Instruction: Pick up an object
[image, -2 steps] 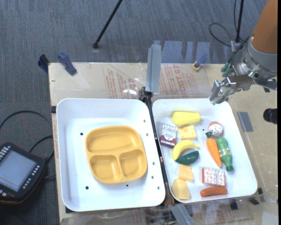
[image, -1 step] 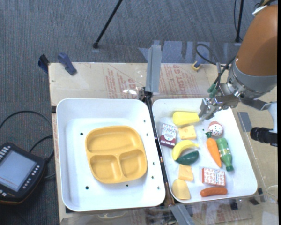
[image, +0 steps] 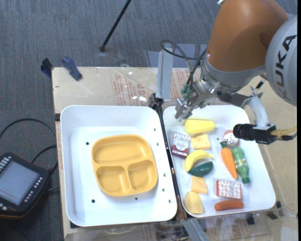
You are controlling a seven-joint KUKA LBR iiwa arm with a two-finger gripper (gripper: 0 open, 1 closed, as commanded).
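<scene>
We see grey carpet round a cardboard-topped bench; arm reads "UKA". Gripper hangs at right bin's far-left corner, beside yellow block; finger state — can't tell.

**Right bin contents: toy food items lying loose**

A yellow corn piece is lying at the far end, with a cheese wedge just beside it. A banana is curving over a dark green avocado. A carrot and a green bottle are lying side by side. A red sausage is resting near the front rim, flat.
</scene>
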